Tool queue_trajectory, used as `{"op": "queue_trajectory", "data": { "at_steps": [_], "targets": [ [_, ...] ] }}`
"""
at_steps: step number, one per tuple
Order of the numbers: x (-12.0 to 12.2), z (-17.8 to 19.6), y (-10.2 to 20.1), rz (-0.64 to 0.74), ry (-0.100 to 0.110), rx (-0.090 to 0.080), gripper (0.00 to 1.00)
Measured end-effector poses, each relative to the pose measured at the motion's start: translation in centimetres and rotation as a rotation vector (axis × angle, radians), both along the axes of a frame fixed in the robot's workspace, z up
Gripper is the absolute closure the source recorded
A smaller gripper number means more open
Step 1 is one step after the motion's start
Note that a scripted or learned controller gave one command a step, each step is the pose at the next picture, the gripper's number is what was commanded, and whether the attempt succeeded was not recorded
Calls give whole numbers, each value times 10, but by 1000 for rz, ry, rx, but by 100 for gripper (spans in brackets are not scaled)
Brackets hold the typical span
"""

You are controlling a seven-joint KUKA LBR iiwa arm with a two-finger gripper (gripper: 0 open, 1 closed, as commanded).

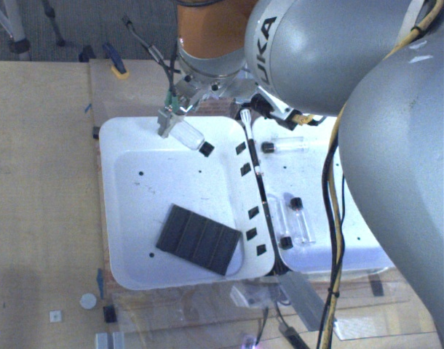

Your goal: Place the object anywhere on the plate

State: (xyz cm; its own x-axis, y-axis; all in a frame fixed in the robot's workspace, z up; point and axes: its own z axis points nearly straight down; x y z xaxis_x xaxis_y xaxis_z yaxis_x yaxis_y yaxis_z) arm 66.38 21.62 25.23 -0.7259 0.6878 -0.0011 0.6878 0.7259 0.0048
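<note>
I see the object, a clear vial with a black cap (191,138), lying tilted at the far edge of the left bin (135,195), cap end pointing toward the divider between the bins. The tool (166,122) sits at the vial's uncapped end, touching or just above it; I cannot tell whether its fingers are spread or closed, nor whether the vial is between them. The plate, a dark ribbed rectangular slab (199,239), lies in the near right corner of the same bin, well apart from the vial. The arm (331,57) reaches in over the right bin (316,187), its orange band (207,20) above the wrist. In the right bin I note three more clear vials with black caps. Both bins rest on a light wooden table (40,195).
</note>
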Motion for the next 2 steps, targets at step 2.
{"op": "queue_trajectory", "data": {
  "at_steps": [2],
  "targets": [
    [-2,57,2,-331,0,0,100]
  ]
}}
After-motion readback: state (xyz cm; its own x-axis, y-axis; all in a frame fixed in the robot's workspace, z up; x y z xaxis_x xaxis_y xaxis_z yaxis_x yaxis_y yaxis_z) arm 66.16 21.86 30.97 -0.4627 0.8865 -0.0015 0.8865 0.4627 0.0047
